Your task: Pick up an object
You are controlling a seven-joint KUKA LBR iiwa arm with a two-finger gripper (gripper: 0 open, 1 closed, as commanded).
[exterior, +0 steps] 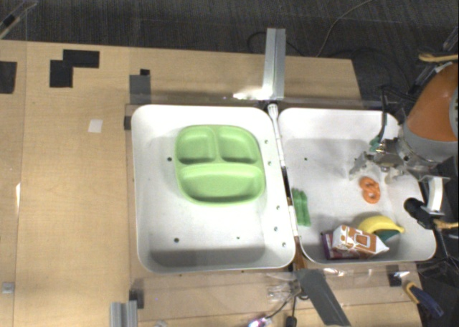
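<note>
1. Reaching in from the right, the grey arm (434, 114) with its orange band is being seen over the right-hand white bin (323, 139).
2. The claw (379, 163) is being held low over the upper right part of that bin, just above a small orange ring-shaped piece (370, 188); whether the two are touching cannot be told.
3. The spread of the claw cannot be told, since its tip is being shown as a small, blurred cluster of metal parts, and nothing is being seen gripped in it.
4. A yellow banana (381, 226) is being seen lying near the bin's front right corner, just below the orange ring-shaped piece.
5. A small carton (354, 242) printed in brown, white and orange is being seen lying flat just beside the banana, on its left, and appears to be touching it.
6. A small green block (300, 207) is being seen lying against the bin's left wall, well apart from the claw.
7. A green divided plate (219, 163) with three compartments is being seen lying in the left-hand white bin (154, 196), towards its upper middle.
8. Both bins are being borne side by side on the wooden tabletop (64, 196), with a metal rail (275, 60) rising behind the seam between them.
</note>
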